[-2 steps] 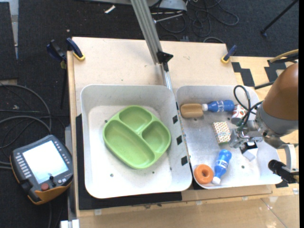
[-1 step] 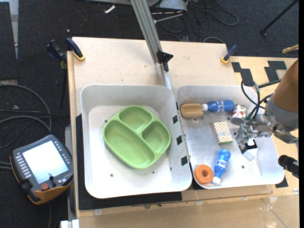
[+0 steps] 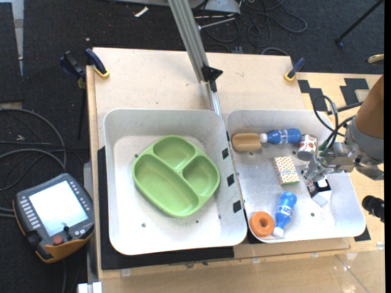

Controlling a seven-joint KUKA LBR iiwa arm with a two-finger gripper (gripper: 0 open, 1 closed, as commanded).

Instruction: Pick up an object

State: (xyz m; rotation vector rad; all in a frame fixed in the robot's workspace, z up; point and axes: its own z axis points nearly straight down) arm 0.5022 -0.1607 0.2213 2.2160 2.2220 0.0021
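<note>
Closest to us in the right bin (image 3: pixel 348 221) we've got an orange ring (image 3: pixel 263 223) touching a small blue bottle (image 3: pixel 285 210), and just past those a patterned little box (image 3: pixel 286 170) sits near the gripper (image 3: pixel 314 179), which hangs low over the bin by a black-and-white item (image 3: pixel 320 191); honestly we can't tell what the claw is doing. Further back a brown brush-like thing (image 3: pixel 247 141) lies end to end with a bigger blue bottle (image 3: pixel 283 136) beside a red-and-white object (image 3: pixel 308 144), while the left bin (image 3: pixel 122 224) holds a green divided plate (image 3: pixel 176 175).
</note>
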